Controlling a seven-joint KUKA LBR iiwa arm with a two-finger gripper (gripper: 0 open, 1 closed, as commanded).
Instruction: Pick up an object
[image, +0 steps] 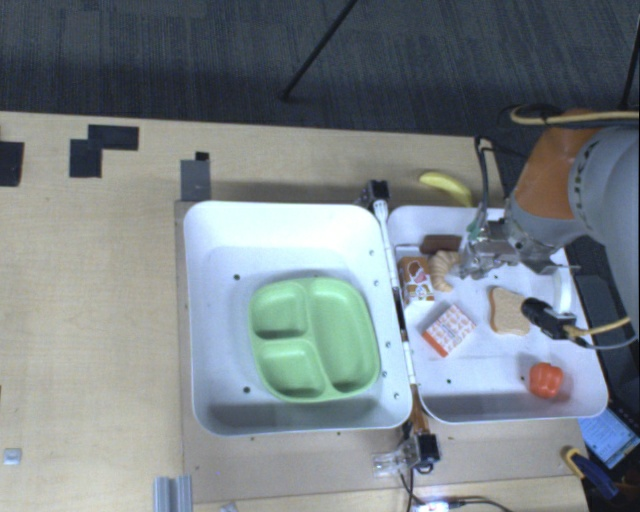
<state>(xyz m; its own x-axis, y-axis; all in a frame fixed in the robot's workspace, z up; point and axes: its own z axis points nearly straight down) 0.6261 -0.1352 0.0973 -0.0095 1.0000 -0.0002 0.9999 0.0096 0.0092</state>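
The pincer (478, 252) hangs low in the right white bin (590, 400), beside a small tan pastry-like piece (443, 268); whether it is apart or clamped, I cannot tell. Nothing looks lifted yet; the grasp and raise remain.

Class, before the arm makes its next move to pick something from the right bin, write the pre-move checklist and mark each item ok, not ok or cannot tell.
1. Gripper is over the right bin: ok.
2. Something is gripped already: cannot tell.
3. Targets lie separately: orange ball, bread slice and checked packet each lie apart: ok.
4. Items under the gripper, brown bar and tan piece, are crowded: not ok.
5. Green tray sits in the left bin, out of the way: ok.
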